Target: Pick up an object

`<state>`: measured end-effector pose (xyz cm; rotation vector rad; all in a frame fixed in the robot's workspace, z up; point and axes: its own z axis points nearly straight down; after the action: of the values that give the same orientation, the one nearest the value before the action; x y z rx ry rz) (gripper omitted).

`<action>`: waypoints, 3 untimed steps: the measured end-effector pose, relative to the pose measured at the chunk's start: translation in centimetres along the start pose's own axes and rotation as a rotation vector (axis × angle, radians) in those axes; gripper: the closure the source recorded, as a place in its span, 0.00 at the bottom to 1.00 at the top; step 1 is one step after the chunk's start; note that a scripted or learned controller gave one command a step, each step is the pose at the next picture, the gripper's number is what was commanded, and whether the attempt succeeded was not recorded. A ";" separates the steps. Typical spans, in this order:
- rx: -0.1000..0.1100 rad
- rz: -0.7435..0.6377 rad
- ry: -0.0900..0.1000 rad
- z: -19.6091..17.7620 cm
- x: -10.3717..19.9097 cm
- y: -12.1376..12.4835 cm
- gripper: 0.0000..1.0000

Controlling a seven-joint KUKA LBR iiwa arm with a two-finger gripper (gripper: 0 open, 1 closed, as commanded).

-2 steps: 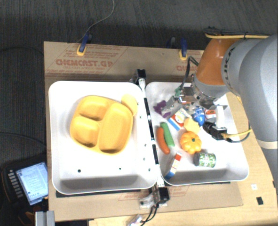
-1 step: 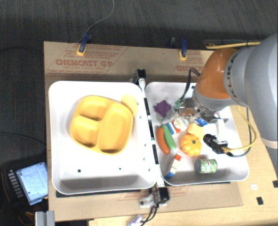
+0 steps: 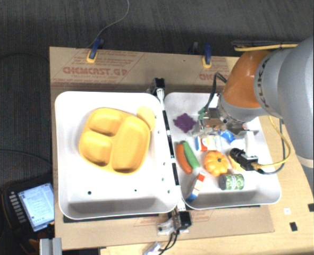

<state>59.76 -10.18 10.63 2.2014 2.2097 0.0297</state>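
Grey arm's gripper (image 3: 216, 134) low over right bin (image 3: 263, 193) (fingers seemingly hidden).

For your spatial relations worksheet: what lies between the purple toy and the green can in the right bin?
In the camera view, the small orange pumpkin sits between the purple toy and green can.

Pincer (image 3: 216, 133) low in right bin (image 3: 268, 195), beside orange pumpkin (image 3: 216, 163).

Robotics lab: clamped cardboard-topped bench (image 3: 93, 70), white bins (image 3: 64, 142), loose cables (image 3: 119, 4).
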 end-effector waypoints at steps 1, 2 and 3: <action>0.000 0.000 0.000 0.0 0.0 0.0 0.00; 0.002 0.003 -0.006 1.1 -0.6 -9.0 0.00; 0.011 0.002 -0.002 1.2 -4.4 -4.8 0.00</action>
<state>55.02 -14.61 9.27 2.2080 2.2124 0.0149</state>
